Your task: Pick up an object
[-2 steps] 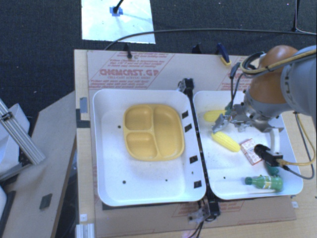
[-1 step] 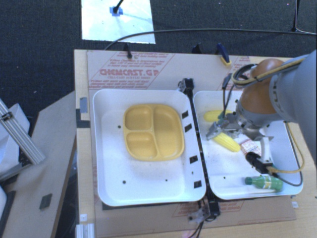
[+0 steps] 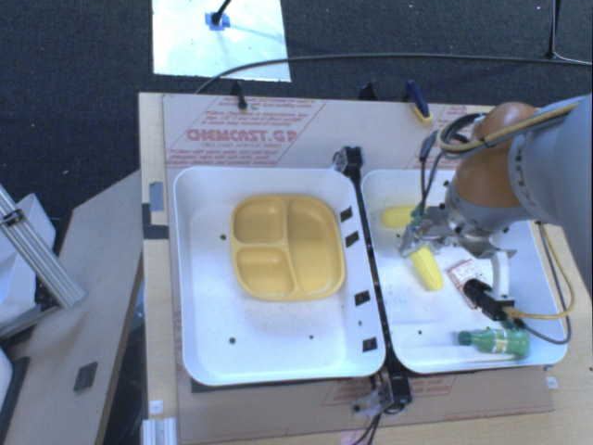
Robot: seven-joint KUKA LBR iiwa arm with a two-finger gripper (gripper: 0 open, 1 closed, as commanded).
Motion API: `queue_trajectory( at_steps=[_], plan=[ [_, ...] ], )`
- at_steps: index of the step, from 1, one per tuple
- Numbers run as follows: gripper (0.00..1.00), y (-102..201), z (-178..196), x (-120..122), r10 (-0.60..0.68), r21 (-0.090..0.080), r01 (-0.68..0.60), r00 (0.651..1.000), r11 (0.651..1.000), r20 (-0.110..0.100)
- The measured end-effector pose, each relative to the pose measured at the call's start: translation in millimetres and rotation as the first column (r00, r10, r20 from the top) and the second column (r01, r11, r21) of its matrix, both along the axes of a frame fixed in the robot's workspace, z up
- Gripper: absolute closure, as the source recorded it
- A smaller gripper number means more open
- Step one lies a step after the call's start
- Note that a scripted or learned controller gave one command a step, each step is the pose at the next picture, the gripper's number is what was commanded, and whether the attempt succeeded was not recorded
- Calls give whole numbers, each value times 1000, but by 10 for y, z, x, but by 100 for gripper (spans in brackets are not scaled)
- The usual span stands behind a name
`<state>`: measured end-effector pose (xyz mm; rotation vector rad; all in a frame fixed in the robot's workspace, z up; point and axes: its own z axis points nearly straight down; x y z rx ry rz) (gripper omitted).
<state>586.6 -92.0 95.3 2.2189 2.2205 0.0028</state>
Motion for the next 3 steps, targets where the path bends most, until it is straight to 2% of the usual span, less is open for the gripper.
queue_trajectory(
  at_steps=[2, 3],
  plan=[
    [100, 21, 1088, -56, 3, 0, -3, 1000, 1000, 4],
    [100, 567, 1247, -75, 9, 2, -9, 1000, 1000, 0]
  ],
)
